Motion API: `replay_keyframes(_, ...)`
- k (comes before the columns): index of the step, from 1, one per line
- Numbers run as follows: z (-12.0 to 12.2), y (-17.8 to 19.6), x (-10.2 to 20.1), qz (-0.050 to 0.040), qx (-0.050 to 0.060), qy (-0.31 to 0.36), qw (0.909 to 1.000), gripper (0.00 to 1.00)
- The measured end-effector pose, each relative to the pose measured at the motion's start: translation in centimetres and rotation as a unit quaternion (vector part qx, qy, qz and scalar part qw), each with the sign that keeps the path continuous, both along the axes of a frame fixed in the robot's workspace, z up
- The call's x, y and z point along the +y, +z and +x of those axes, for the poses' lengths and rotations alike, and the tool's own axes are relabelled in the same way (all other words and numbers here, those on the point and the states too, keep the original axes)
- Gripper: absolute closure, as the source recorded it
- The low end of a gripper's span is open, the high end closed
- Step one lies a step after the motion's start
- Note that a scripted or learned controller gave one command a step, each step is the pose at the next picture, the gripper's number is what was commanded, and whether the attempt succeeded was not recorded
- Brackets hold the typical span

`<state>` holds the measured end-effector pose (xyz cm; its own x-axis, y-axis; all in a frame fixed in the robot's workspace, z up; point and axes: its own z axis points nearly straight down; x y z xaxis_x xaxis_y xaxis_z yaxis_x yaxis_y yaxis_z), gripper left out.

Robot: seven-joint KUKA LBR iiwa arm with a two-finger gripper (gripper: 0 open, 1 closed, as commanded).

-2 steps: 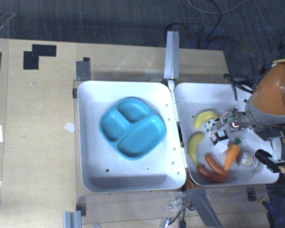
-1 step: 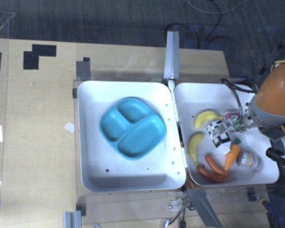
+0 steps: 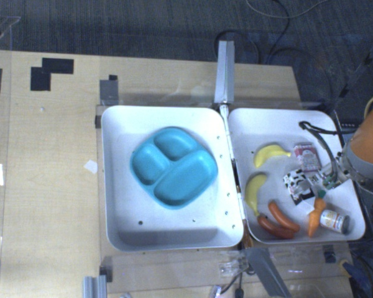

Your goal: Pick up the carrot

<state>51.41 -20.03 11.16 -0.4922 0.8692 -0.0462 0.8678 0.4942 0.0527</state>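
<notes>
The carrot (image 3: 314,220) is small and orange. It lies near the front right of the right bin (image 3: 280,124), tilted, with its upper end pointing toward the arm. My gripper (image 3: 300,185) is low in the same bin, just up and left of the carrot's upper end. Its black and white head is close over the bin floor. The grey wrist and cables (image 3: 331,174) run off to the right, up to the orange band (image 3: 368,143). I see nothing clearly held.
Two yellow bananas (image 3: 270,153) (image 3: 255,190) lie left of the gripper. Two red-brown sausages (image 3: 280,220) lie beside the carrot, and a small silver can (image 3: 334,220) touches its right side. A red-and-white packet (image 3: 304,155) is behind the gripper. A blue divided plate (image 3: 174,166) sits in the left bin (image 3: 115,185).
</notes>
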Motion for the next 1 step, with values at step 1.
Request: replay_keyframes(1,-0.75,-0.18,-0.24,0.0156,0.006,-0.17,0.9853,0.0)
